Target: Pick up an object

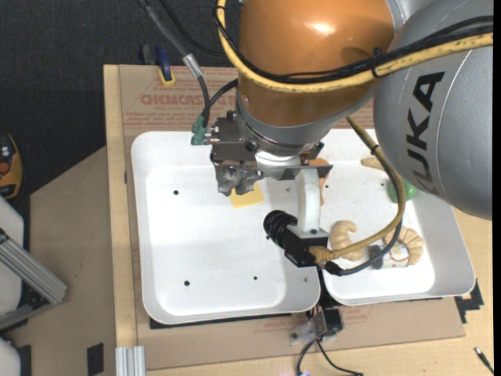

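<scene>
One yellow block [247, 199] sits under the claw [237, 180]; grip cannot be told.

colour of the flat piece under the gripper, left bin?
Pale yellow piece, per the camera view.

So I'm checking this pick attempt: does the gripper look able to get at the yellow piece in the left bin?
Probably yes. The gripper sits right above the yellow piece in the left bin, with nothing lying between or beside them.
</scene>
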